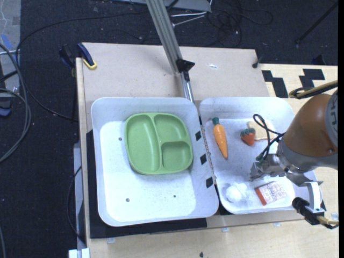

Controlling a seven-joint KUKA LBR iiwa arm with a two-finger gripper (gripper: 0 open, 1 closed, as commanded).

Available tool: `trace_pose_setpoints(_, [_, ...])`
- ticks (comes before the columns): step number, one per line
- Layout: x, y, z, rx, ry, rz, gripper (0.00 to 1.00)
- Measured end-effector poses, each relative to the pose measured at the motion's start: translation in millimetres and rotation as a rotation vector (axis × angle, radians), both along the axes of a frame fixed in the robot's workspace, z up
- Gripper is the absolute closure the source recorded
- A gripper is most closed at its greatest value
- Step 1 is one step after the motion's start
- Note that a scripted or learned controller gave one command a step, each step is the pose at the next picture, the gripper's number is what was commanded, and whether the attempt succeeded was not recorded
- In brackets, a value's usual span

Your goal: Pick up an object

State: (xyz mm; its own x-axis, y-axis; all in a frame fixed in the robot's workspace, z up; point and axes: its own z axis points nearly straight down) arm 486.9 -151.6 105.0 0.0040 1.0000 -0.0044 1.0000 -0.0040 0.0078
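The right bin (244,105) holds an orange carrot (220,138) near its left wall and a small red strawberry (248,136) further right. A white lumpy object (235,193) lies at the bin's front, with a red and white packet (271,192) beside it. My gripper (262,170) reaches in from the right and hangs low over the bin floor, between the strawberry and the packet. It sits just above the packet's top edge, and I cannot see any object between its tips. The arm's orange band (314,128) hides the bin's right side.
The left bin (107,198) carries a green divided plate (159,143). A grey metal pole (166,28) slants down to the seam between the bins. Black cable loops over the right bin near the strawberry. Bare bench lies behind both bins.
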Motion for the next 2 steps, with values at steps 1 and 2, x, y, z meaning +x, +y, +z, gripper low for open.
trace_pose_setpoints(1, [4,-3,43,0.003,0.004,0.005,1.0])
trace_pose_setpoints(2, [8,6,101,0.003,0.002,0.008,1.0])
